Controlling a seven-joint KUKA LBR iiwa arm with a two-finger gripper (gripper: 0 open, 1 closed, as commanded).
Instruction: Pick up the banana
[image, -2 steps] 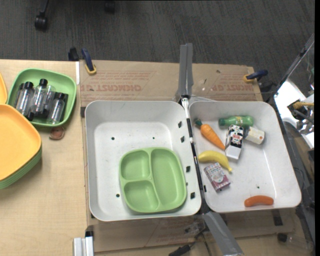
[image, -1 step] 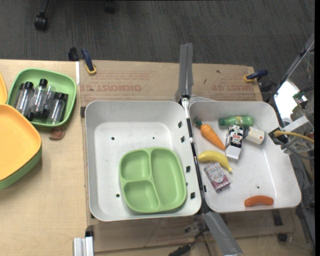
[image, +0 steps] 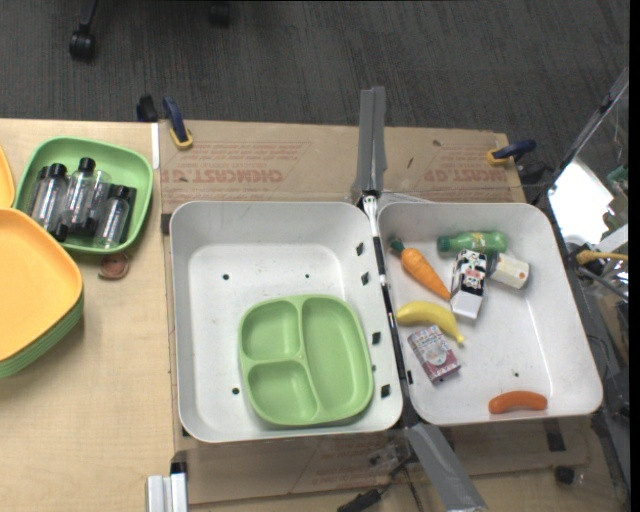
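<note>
1. Yellow banana (image: 430, 317) — one, lying in the right bin (image: 560, 370) near its left wall.
2. Around it: one carrot (image: 423, 272) above, one small carton (image: 434, 354) just below, one cow-print box (image: 470, 283), one green bottle (image: 472, 241), one orange sausage (image: 518, 402).
3. Left bin (image: 200, 300) — one green three-compartment plate (image: 305, 358).

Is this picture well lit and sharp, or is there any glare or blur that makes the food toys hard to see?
In the camera view the light is even and soft, with only faint shadows under the banana and the carrot; the white bins look bright but not washed out; a strong glare patch sits at the right edge; small print on the packets is too soft to read.
</note>
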